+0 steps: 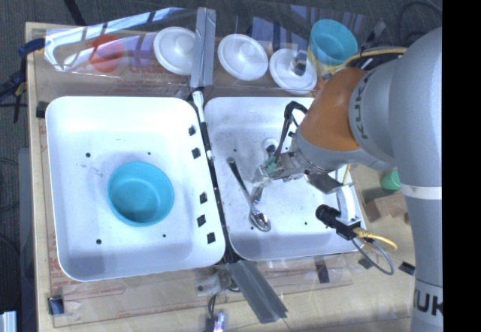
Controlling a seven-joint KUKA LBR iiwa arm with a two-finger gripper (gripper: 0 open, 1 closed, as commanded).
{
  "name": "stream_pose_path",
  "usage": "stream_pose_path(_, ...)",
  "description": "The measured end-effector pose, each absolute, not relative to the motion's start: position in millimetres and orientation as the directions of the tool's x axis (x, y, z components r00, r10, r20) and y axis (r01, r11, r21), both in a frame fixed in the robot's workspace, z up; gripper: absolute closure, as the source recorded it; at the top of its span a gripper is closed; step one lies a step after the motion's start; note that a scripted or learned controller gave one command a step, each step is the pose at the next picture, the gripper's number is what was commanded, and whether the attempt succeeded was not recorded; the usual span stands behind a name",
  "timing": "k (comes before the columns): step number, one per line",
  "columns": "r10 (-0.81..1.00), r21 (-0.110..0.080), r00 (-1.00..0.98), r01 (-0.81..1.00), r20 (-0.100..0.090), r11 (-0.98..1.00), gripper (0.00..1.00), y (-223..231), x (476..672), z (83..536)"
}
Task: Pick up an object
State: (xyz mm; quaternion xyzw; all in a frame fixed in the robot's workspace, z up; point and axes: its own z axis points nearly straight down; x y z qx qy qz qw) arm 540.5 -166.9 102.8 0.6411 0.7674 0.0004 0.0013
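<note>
My one camera sits fixed above the bench (45,278), looking down at a slant on both white bins (75,248), set far enough back to frame them whole, the arm (406,98) entering from the right

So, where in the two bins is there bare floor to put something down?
The left bin has the most room: bare floor all around the blue bowl, widest along its top wall and near corner. In the right bin, only the strip between the spoon and the divider is free, plus the lower rim. The gripper crowds its middle.
</note>
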Motion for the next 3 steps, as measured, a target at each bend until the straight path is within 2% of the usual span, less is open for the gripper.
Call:
stream_pose_path(1, 0.984, 0.002, -0.178, 0.984, -0.002, 0.178, 0.0, -167, 540.5, 103)
stream_pose_path(2, 0.965, 0.003, -0.262, 0.965, -0.003, 0.262, 0.0, -138, 556.3, 92)
stream_pose_path(3, 0.99, 0.001, -0.142, 0.99, -0.017, 0.142, 0.0, -119, 587.0, 94)
